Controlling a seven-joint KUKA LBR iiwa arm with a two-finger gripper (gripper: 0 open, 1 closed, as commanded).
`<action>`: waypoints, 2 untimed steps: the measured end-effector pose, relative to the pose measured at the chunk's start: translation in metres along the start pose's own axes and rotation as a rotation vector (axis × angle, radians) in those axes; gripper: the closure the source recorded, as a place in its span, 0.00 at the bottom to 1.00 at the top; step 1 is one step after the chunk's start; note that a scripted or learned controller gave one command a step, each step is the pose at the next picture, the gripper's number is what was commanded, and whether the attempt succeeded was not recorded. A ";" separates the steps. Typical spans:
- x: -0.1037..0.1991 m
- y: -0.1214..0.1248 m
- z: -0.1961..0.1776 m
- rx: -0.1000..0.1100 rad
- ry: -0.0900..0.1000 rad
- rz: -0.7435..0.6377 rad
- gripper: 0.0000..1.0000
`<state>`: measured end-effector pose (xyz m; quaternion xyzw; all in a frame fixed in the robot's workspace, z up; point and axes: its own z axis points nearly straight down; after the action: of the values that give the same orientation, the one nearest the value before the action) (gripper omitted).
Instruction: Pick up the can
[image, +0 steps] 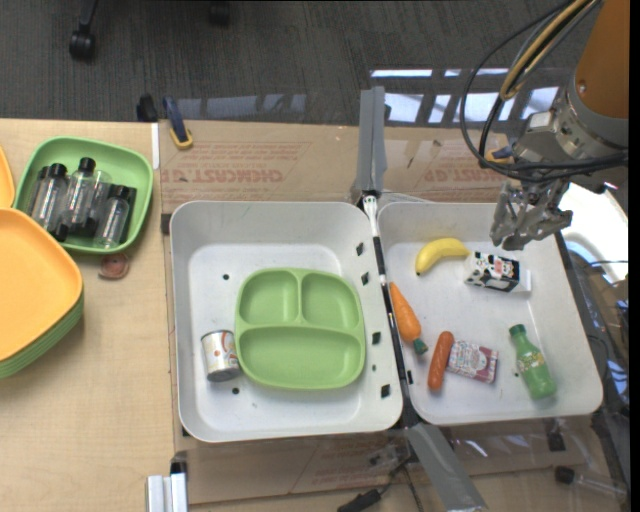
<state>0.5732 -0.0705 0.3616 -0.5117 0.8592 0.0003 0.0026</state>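
Near edge first: L bin (190, 330) holds the green divided plate (300, 330), lying flat at about the bin's centre. The can (218, 356) lies on its side just beside the plate's near-left corner, touching or nearly touching its rim; can't tell which. R bin (580, 390), near part: green bottle (531, 362) toward the near-right, lying down w/ cap pointing far; red-white packet (472, 360) left of it; a small carrot (440, 360) just left of the packet, near touching. Further back, a 2nd carrot (405, 314) sits close to the divider btwn the bins. Mid-far in R bin: banana (441, 253), and right of it a small black-white box (495, 271). My pincer (522, 222) hangs over the far-right part of the R bin, just above and beyond the box, nothing btwn my fingers; whether they're wide or narrow I cannot tell, too dark and cluttered there. So I'm well apart from the can, which is in the other bin. Off the bins, far left on the bench: green tray (135, 175) w/ several dark-capped vials, and a stack of orange plates (35, 290) at the left edge.
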 end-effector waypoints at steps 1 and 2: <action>-0.019 -0.032 0.029 -0.002 -0.001 -0.296 1.00; -0.060 -0.048 0.107 -0.003 0.000 -0.361 1.00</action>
<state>0.6439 -0.0405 0.2552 -0.6576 0.7533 0.0012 0.0021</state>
